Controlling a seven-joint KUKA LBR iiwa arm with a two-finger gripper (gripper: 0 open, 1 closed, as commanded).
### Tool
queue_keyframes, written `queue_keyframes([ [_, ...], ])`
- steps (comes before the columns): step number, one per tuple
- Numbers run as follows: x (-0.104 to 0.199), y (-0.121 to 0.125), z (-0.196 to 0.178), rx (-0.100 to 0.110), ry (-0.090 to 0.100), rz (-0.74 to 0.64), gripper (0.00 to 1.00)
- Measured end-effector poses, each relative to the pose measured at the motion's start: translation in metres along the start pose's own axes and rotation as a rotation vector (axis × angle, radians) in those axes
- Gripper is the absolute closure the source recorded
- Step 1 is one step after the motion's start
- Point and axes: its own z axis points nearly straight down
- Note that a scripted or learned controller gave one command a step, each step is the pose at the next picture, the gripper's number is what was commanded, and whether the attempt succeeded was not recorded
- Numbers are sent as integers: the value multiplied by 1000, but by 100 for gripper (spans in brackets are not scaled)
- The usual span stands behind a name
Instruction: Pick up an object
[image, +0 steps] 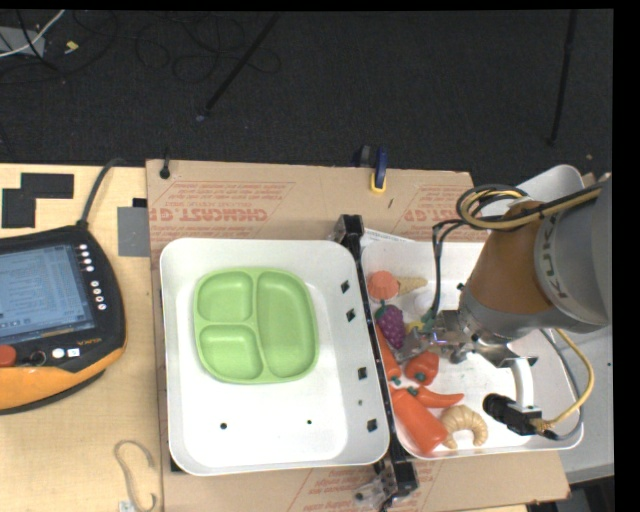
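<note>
The right bin holds a pile of toy food along its left side: purple grapes, an orange-pink piece, a red pepper, an orange carrot and a tan croissant. My gripper reaches down into this pile from the right, just right of the grapes and above the red pepper. The wrist and the orange band hide its fingers.
In the left bin lies a green divided plate. A black divider runs between the bins. A teach pendant rests on the bench at far left. Cables loop around the wrist at the right.
</note>
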Motion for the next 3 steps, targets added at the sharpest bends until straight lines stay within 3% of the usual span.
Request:
queue_keyframes([
  [1,-3,-1,-10,2,1,10,100],
  [3,-10,0,-108,-4,-1,3,100],
])
